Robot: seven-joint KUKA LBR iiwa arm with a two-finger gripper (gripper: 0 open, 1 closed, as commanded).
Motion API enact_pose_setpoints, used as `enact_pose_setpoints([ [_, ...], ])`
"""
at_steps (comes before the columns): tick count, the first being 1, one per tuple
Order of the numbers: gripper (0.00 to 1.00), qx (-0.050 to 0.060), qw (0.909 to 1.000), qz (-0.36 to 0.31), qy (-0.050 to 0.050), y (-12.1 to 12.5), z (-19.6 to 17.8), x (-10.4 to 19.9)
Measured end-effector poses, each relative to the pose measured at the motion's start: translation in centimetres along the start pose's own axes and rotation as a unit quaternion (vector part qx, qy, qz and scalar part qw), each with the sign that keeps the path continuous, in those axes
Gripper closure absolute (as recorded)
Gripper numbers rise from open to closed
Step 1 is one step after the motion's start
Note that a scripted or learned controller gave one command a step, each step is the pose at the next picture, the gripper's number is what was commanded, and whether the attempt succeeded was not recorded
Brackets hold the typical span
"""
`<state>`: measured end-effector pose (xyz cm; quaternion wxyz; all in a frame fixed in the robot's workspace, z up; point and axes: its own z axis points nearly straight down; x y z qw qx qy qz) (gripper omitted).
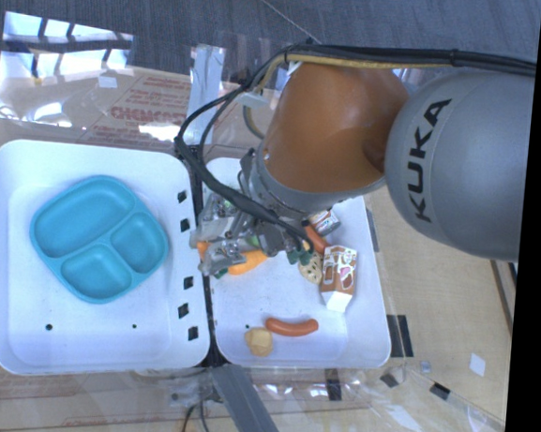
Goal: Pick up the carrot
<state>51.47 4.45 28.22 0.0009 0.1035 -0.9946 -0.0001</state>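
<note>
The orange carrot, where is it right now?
The orange carrot lies in the right white bin, near its left wall, just under the gripper, up and left of the sausage.

A single fixed camera is mounted above the bench (433, 300) and looks down at a slant. Both white bins fall inside the frame: the left bin (3, 262) lies fully visible, and the right bin (364, 331) is partly covered by the arm (419, 129), which enters from the right edge and sits closest to the lens. The upper frame reaches past the bench to what appears to be dark flooring. No second view overlaps this one.
</note>
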Motion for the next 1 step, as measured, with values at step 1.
enact_pose_setpoints([
  [1, 1.0, 0.0, 0.9817, -0.19, 0.001, 1.71, 6.53, 2.44],
])
